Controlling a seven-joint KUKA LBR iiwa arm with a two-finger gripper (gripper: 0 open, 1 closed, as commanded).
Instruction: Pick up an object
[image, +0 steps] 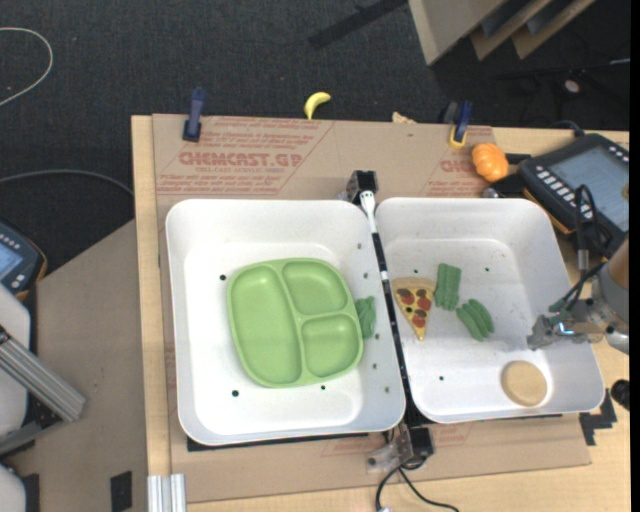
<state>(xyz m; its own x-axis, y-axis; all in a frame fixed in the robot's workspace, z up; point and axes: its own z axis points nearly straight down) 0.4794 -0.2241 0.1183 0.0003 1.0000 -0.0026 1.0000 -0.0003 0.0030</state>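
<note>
Across the bench (250, 160) sit the two white bins side by side, so going big to small: the left bin (200, 240) holds a green divided plate (295, 322) pretty much in its middle, with a small green piece (365, 316) tucked against that bin's right wall. The right bin (520, 230) has all the easy candidates: a toy pizza slice (413, 306) close to its left wall, two green pods near its middle, the upper green pod (447, 285) and the lower green pod (476, 319), and a round tan disc (524, 382) in the near right corner.

The gripper (556, 327) is at the right edge of the right bin, just above the disc but apart from it. Honestly can't tell if the fingers are open or closed, it's too small and mostly cut off at the frame edge. Nothing is visibly between them, so I'd say no pick yet.

What could go wrong, imo: the disc looks flat and low and sits close to the bin wall, so a descent there could clip the rim or just skate over the top and close on air. The pods lie near each other, so going for one might nudge the other away.
</note>
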